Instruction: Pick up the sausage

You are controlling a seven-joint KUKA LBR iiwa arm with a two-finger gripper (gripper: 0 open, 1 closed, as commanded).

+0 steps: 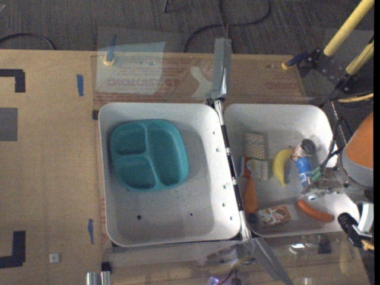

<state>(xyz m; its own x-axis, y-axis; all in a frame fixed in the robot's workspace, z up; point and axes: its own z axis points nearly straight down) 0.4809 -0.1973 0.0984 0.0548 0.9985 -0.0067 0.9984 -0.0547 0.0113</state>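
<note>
The sausage (316, 211) is a short orange-red link lying flat near the front right corner of the right bin (279, 119). My gripper (322, 187) hangs just above and slightly behind it, coming down from the grey arm with its orange band (363, 148) at the right edge. Nothing is visibly held in the gripper. The sausage rests on the bin floor, apart from the other items.
The right bin also holds a yellow banana (282, 165), a blue can (303, 164), a carrot (250, 196), a small snack box (255, 168), a waffle-like piece (254, 142) and a flat carton (276, 215). A teal divided plate (148, 154) lies in the left bin.
</note>
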